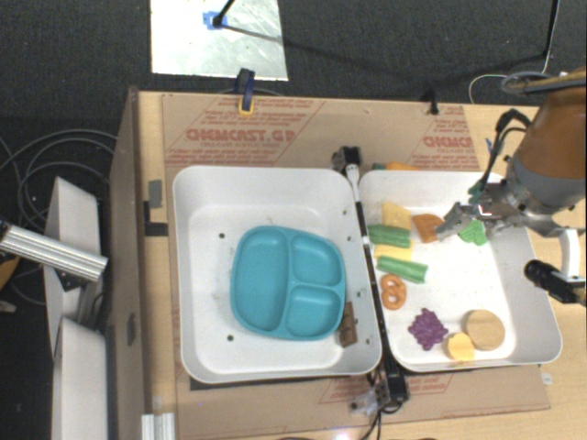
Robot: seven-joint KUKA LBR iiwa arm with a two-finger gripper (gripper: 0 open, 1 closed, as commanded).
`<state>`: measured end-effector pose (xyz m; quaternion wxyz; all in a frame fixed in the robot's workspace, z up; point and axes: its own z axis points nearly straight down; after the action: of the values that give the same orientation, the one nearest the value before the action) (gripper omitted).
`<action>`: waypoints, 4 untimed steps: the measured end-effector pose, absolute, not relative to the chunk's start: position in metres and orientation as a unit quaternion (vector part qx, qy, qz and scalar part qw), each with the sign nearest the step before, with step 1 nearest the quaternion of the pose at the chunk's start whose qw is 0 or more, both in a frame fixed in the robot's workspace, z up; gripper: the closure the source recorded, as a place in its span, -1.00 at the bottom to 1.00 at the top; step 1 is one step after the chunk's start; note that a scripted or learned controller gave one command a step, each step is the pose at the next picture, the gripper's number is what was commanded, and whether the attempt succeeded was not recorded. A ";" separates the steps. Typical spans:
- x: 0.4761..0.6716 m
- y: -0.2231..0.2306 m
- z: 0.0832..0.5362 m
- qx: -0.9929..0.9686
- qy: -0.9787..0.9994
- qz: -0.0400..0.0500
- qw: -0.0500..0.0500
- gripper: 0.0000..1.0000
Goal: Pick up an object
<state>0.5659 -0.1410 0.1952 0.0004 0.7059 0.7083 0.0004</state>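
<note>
End effector point(456, 218) sits low over the upper part of the right bin point(541, 324), reaching in from the right. Finger state: cannot tell. Its tip lies just beside an orange piece point(426, 226) and a bright green item point(474, 234). Left of these: yellow block point(394, 214), two green pods point(390, 236) point(404, 268), a pretzel point(393, 291). Nearer the front edge: purple grapes point(426, 327), a yellow lump point(459, 346), a tan round disc point(484, 328). Left bin point(197, 246) holds a teal divided plate point(288, 282); a brown item point(348, 324) rests by its right wall. Both bins sit on the desk point(238, 131).
</note>
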 end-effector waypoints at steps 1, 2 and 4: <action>0.598 -0.146 0.126 0.705 0.709 -0.001 -0.001 -1.00; 0.620 -0.124 0.106 0.704 0.710 0.001 0.001 -1.00; 0.674 -0.125 0.086 0.704 0.711 0.004 0.005 -1.00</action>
<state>0.6738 -0.1246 0.0860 0.0049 0.7036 0.7105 0.0035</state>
